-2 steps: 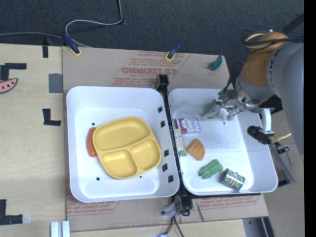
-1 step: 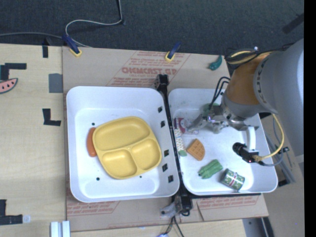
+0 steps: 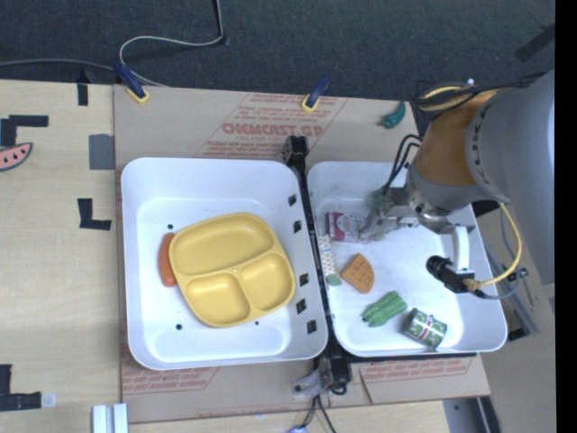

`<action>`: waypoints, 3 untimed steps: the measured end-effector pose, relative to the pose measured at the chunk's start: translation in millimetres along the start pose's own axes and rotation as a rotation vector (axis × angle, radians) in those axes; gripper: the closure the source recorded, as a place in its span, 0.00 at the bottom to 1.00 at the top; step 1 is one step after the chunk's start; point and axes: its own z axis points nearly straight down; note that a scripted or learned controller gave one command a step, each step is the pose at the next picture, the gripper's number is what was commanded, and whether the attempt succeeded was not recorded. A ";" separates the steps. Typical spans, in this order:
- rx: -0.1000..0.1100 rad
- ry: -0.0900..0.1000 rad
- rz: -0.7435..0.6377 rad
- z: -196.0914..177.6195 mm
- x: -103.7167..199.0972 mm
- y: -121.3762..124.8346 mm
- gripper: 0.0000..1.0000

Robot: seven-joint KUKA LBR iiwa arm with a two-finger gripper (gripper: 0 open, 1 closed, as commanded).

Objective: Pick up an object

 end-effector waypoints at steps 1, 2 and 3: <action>0.006 0.001 -0.001 2.2 0.3 -1.6 0.00; 0.014 -0.002 -0.002 16.1 29.7 10.1 0.00; 0.015 -0.003 -0.002 6.6 29.2 10.2 1.00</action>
